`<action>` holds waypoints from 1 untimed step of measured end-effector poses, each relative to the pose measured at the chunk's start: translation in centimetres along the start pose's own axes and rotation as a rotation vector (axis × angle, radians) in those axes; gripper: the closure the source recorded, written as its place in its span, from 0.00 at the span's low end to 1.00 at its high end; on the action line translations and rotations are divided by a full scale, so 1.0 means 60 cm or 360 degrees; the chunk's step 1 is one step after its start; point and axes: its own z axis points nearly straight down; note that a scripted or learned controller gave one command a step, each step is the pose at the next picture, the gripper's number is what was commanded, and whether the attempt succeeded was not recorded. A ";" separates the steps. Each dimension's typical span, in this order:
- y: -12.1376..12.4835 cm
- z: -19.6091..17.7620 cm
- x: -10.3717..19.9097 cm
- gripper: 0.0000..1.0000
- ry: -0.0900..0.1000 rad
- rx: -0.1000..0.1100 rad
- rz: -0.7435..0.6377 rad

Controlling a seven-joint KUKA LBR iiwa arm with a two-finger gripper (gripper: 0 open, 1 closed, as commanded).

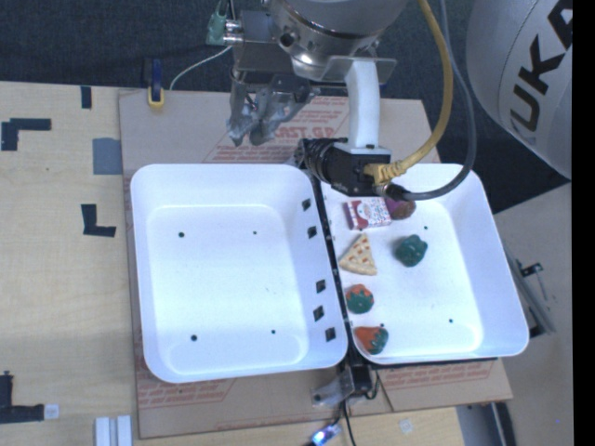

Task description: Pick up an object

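Hovering beyond the right bin's (483, 249) far left corner, the gripper (260, 119) carries nothing, jaws' spread unclear. A cheese wedge (359, 256) lies inside that bin's left side.

The pale wooden bench (56, 277) bore a brown cardboard sheet (186, 124), with two shallow white plastic bins (149, 193) on it.

A light wooden bench (56, 277) spread out to the left of the gripper and below it — black tape marks (91, 219) were stuck on its top. A brown cardboard sheet (186, 124) lay flat on the bench, right under the gripper. Behind the gripper, along the top, the floor (102, 17) was dark blue-grey. Soft light fell evenly — no hard shadows.
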 end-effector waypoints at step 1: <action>0.037 0.008 -0.136 1.00 -0.0010 0.0015 0.0016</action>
